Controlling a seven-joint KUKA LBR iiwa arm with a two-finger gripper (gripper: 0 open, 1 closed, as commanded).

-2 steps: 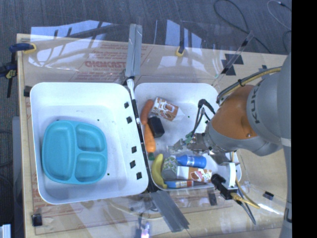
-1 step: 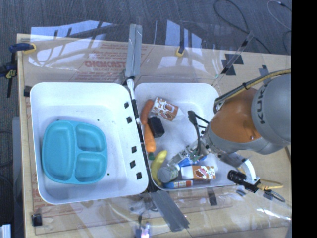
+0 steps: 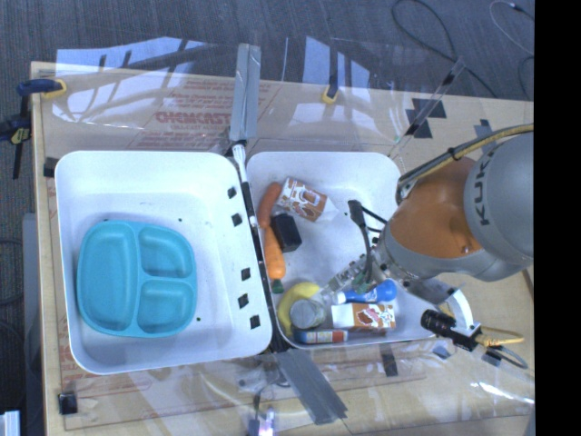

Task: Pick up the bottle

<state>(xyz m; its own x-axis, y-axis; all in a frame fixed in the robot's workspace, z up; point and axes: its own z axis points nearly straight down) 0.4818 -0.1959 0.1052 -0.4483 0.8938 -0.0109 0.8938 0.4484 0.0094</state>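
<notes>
Looking into the right white bin point(image 3: 272, 166), you see the claw point(image 3: 356, 280) low over the clutter near its front wall, but you cannot tell its state. The small bottle with a blue cap point(image 3: 368, 292) lies on its side just beside it, above a brown-and-white carton point(image 3: 365, 316). A teal divided tray point(image 3: 136, 278) sits in the left bin point(image 3: 68, 180).

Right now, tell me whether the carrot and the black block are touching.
Touching. The camera view shows the black block lying right against the carrot, with no bin floor visible between them.
</notes>
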